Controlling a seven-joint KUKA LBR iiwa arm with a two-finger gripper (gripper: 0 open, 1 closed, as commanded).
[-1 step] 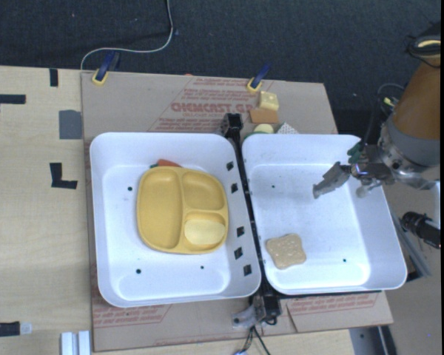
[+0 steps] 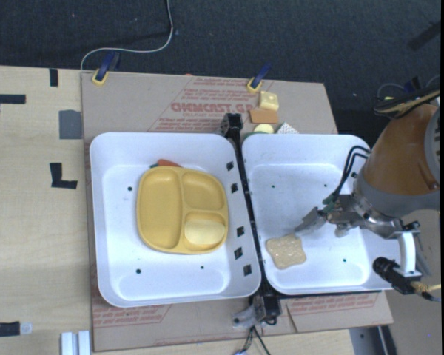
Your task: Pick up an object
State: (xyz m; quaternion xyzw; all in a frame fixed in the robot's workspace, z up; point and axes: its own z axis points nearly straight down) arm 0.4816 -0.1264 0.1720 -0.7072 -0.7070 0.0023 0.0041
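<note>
Looking down on the desk (image 2: 29, 220), we see two shallow white bins side by side on a sheet of brown cardboard (image 2: 207, 102). Within the left bin (image 2: 107, 198), a yellow divided tray (image 2: 182, 209) lies flat near the centre, with something red (image 2: 169, 163) peeking out from under its 12 o'clock edge; we cannot tell what that is. Inside the right bin (image 2: 303, 172), a pale tan, flat, roughly square piece like a slice of toast (image 2: 286, 251) lies toward 7 o'clock, close to the divider between the bins. The grey arm with its orange band (image 2: 401, 154) comes in from 3 o'clock, and the hand (image 2: 311, 221) points toward 9 o'clock over the bin floor, its tip just above and to the 1 o'clock side of the toast. We can make out one dark finger (image 2: 308, 222) reaching out, but we cannot tell whether the hand is spread or pressed together, and nothing is visibly pinched in it. Beyond the bins at 12 o'clock, small blocks (image 2: 265, 108) in tan and yellow sit on the cardboard, near a blue clamp (image 2: 259, 75); another clamp (image 2: 103, 69) holds the cardboard's far left corner.
</note>
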